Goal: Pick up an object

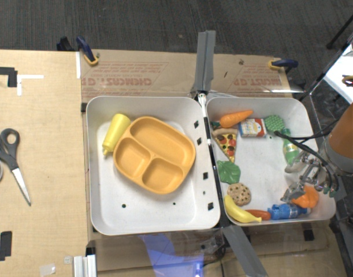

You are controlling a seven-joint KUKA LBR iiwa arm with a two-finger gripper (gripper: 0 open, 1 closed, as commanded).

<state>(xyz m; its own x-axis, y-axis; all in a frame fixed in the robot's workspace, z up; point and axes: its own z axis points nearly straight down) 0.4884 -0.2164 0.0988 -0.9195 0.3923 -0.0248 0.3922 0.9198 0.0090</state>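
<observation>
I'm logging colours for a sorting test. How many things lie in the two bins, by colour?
Yellow: 3, bottle, tray, banana
Orange: 2, carrot, piece by the hand
Green: 3
Other: 5
Total: 13

Smooth, slightly glossy plastic is seen in both white bins, the orange tray and the yellow bottle. The bench is surfaced with matt cardboard. Bare metal is shown by the end effector.
</observation>
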